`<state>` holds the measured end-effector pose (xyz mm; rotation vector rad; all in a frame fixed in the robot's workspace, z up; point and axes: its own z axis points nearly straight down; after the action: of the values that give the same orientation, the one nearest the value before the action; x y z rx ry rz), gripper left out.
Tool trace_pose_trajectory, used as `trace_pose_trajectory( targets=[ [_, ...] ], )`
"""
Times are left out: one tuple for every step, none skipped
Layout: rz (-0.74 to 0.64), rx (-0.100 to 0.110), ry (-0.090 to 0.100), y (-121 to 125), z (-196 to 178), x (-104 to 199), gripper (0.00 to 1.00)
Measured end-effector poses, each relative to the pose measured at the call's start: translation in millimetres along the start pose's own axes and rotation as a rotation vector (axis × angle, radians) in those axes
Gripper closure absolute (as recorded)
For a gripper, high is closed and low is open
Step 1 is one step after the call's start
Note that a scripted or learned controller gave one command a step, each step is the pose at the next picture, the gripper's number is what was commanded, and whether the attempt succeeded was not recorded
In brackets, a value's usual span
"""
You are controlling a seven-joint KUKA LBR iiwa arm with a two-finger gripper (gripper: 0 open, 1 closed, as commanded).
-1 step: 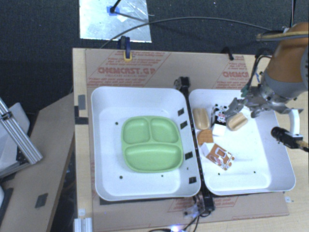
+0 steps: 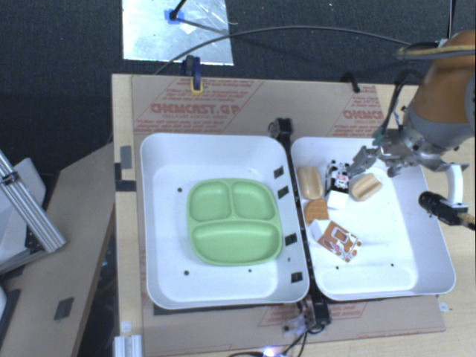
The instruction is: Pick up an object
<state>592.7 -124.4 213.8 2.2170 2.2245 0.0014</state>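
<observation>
Tan bread-like roll (image 2: 365, 188) sits just below the gripper (image 2: 374, 160), whose grip state I cannot tell, apparently lining up a pick.

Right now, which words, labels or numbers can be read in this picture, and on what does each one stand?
"CHEMCAST GP", red print on the brown board behind the left bin.
The same red print on the board near the right bin, partly hidden; "CHEMC" is a guess.
The orange and white packet in the right bin: print too small to read.

Dark carpet floor (image 2: 59, 65) surrounds the wooden bench (image 2: 126, 199); a shiny sheet (image 2: 175, 21), perhaps foil, lies beyond.
</observation>
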Motion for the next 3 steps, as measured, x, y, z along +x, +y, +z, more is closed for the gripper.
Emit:
trace_pose_trajectory(
  targets=[
    [0.002, 0.003, 0.000, -2, 42, 3, 0.00],
    [0.003, 0.005, 0.001, 3, 103, 2, 0.00],
    [0.004, -0.005, -0.003, 5, 126, 1, 0.00]
  ],
)
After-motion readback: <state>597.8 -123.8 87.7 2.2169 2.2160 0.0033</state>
